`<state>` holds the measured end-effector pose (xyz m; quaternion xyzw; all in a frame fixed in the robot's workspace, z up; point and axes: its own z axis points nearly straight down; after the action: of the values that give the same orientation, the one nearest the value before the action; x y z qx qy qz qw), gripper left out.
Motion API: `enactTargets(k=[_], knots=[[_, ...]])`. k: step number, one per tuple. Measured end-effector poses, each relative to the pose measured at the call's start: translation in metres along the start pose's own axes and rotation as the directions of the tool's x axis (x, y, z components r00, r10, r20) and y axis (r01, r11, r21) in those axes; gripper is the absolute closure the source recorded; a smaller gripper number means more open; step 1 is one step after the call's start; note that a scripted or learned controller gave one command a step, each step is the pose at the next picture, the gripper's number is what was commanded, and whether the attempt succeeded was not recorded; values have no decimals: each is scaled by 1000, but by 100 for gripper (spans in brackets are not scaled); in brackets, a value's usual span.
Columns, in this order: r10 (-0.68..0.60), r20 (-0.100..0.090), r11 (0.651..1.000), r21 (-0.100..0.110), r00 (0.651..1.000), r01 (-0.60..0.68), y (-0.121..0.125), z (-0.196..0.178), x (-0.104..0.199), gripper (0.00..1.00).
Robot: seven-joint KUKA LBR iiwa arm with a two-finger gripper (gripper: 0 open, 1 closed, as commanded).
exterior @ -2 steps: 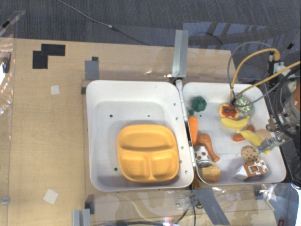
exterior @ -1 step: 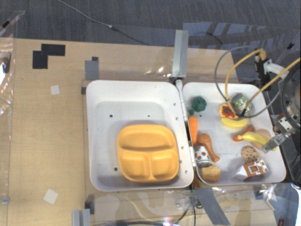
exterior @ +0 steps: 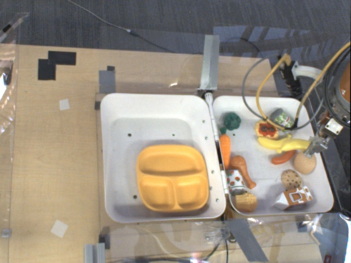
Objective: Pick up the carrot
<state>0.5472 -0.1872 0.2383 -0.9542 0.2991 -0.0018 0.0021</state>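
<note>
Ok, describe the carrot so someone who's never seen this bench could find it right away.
Look in the right-hand white bin, along its left wall next to the divider. The carrot lies there lengthwise, just below the dark green broccoli. It is the slim, plain orange, tapered piece; the neighbouring drumstick is browner and knobbed.

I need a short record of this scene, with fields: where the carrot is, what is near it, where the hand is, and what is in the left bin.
carrot: right bin, at its left wall
near carrot: green toy above, drumstick beside
hand: at the bin's right side, over the egg
left bin: holds a yellow tray
</note>
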Motion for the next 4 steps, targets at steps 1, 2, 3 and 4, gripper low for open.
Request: enactTargets(k=[1,2,3,4], knots=[[-212,-1,977,-2,977,212,22,30,-33,100],[-310,1,951,-1,951,310,7,61,-30,100],[-261,-3,965,4,965,261,-105,6,-36,100],[-342,8,940,2,940,342,-159,56,-99,100]])
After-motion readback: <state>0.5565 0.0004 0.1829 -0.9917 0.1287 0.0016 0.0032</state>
